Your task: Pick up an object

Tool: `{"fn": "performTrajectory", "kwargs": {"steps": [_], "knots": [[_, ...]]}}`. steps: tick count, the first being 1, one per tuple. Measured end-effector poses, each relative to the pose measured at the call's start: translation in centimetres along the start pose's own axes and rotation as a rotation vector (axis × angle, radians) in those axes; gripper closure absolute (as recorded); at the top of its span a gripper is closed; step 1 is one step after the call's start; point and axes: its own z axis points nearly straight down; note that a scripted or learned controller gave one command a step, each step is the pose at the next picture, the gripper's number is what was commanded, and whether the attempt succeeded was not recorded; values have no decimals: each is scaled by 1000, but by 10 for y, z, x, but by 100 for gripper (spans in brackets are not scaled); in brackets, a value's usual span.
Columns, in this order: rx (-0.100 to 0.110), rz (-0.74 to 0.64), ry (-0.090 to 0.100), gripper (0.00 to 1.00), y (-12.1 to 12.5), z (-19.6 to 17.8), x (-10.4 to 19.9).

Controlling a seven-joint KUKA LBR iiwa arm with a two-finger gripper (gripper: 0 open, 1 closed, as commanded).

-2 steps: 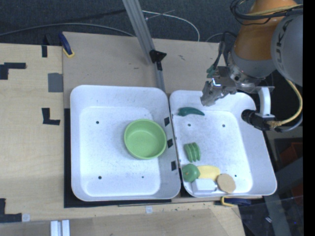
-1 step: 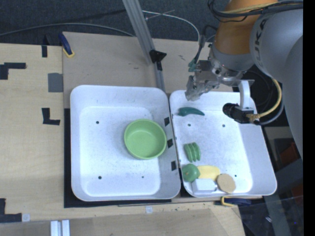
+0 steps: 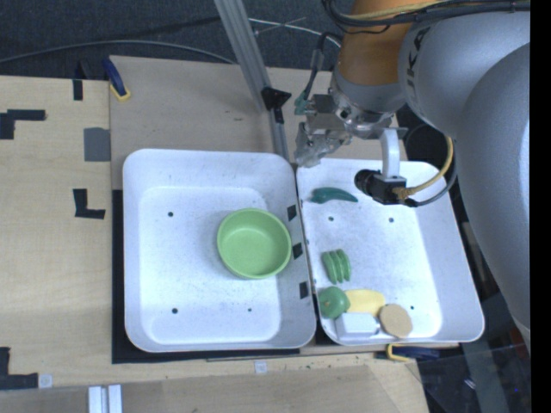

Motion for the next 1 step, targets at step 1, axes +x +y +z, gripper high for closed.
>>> {"fn": "performTrajectory", "kwargs": {"steps": [1], "knots": [[1, 1, 0, 100, 13, 7, 46]]}}
